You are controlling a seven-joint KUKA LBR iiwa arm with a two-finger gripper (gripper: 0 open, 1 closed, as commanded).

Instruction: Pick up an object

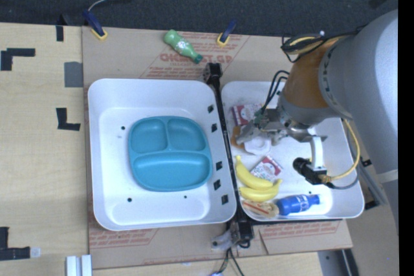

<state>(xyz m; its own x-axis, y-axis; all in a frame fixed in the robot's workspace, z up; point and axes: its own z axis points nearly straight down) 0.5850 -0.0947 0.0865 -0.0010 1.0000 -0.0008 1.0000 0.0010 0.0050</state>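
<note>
Honestly, can't tell what state the gripper [259, 129] is in, down among the clutter in the right bin [346, 203]. I'd go slow, single out one packet [265, 169], and stay off the banana [253, 183].

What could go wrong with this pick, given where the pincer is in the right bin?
The pincer is low among crowded small packets near the divider, so it may pinch two items or none. The banana and blue bottle lie close below; the arm could nudge them. The yellow cable loops over the bin and might snag.
</note>
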